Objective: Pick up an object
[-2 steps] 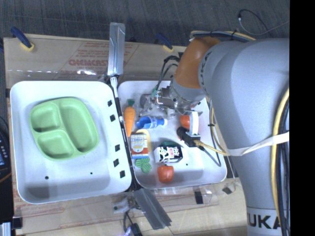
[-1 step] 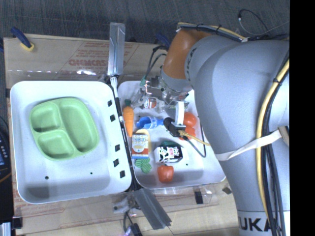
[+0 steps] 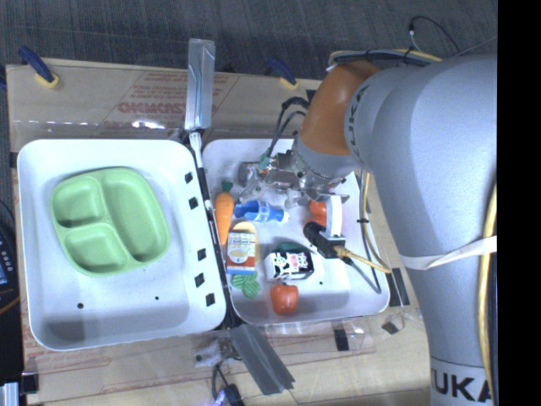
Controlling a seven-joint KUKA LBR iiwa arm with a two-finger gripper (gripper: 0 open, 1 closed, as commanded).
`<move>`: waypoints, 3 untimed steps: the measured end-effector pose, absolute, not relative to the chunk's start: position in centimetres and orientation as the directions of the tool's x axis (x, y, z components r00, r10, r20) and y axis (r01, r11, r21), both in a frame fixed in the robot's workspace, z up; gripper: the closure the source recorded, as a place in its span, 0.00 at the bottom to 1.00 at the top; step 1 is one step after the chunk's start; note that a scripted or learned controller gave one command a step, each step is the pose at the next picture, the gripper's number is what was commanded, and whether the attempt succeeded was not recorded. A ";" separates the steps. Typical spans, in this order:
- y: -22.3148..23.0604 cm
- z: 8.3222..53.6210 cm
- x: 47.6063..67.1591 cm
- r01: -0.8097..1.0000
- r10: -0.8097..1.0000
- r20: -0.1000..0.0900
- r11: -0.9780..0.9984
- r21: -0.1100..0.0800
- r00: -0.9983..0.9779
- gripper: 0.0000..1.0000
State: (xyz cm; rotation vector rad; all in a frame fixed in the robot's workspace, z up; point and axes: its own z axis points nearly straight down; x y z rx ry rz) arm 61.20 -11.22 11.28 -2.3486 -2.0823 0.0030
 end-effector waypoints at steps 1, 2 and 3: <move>-11.2 12.3 61.2 0.993 0.993 0.001 -0.116 -0.005 0.116 1.00; -11.0 25.1 65.6 0.994 0.994 0.000 -0.113 0.003 0.113 1.00; -7.5 20.3 60.8 0.991 0.991 0.000 -0.135 -0.007 0.135 1.00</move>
